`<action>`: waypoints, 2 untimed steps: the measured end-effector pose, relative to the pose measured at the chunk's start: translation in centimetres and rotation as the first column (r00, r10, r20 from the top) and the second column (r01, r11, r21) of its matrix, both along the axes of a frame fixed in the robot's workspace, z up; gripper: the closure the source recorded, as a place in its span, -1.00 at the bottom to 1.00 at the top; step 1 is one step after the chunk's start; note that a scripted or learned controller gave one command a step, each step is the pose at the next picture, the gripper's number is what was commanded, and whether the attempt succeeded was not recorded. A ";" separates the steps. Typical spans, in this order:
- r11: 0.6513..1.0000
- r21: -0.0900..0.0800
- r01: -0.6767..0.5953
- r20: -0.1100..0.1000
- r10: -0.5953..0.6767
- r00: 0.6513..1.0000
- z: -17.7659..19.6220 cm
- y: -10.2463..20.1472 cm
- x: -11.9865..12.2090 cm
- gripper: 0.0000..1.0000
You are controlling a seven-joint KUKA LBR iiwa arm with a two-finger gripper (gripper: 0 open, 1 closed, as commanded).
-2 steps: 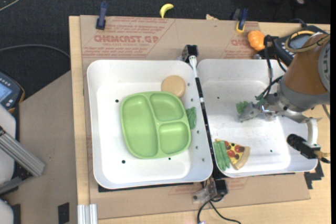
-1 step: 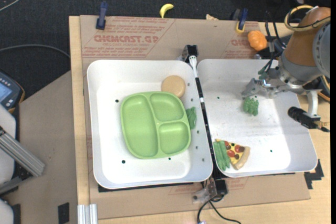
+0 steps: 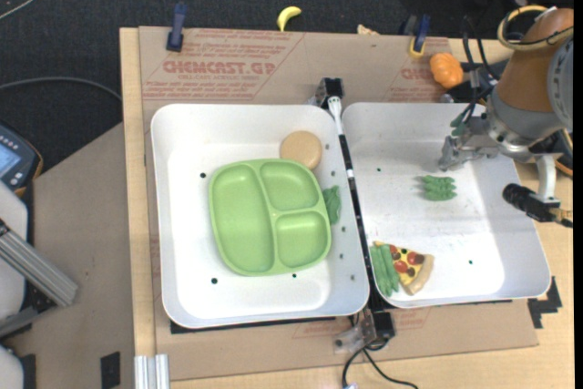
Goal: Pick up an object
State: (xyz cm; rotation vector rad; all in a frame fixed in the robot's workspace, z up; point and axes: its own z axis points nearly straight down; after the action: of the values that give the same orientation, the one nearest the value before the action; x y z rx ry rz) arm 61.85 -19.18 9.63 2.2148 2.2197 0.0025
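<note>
- Plainly, the brown board (image 3: 228, 68) under the bins carries red print reading "CHEMCAST" followed by letters that look like "G P", with smaller red lines beneath it too fine to read; a second, fainter patch of red print sits near the board's far right corner, also illegible.
- The gripper (image 3: 453, 150) hangs over the far part of the right bin (image 3: 510, 269), below the grey wrist and orange band of the arm (image 3: 533, 77). Whether it is wide or narrow cannot be told from this slant, and nothing is seen in its grasp.
- A small green leafy piece (image 3: 439, 188) lies on the right bin's floor just in front of the gripper, near it but apart.
- A pizza slice toy (image 3: 410, 269) rests at the right bin's near left corner, touching a green bean pod (image 3: 383, 269), well apart from the gripper.
- The left bin (image 3: 182, 287) holds a green divided plate (image 3: 270, 216), with a tan round piece (image 3: 301, 148) at its far edge.
</note>
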 end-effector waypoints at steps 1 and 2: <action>1.000 0.010 -0.007 -0.008 0.007 1.000 -1.2 10.5 0.2 1.00; 1.000 -0.004 0.008 0.000 -0.008 1.000 0.1 0.4 3.0 1.00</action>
State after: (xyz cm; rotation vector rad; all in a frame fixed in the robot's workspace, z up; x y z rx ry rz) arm 64.88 -18.74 9.77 2.2219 2.2088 -0.0018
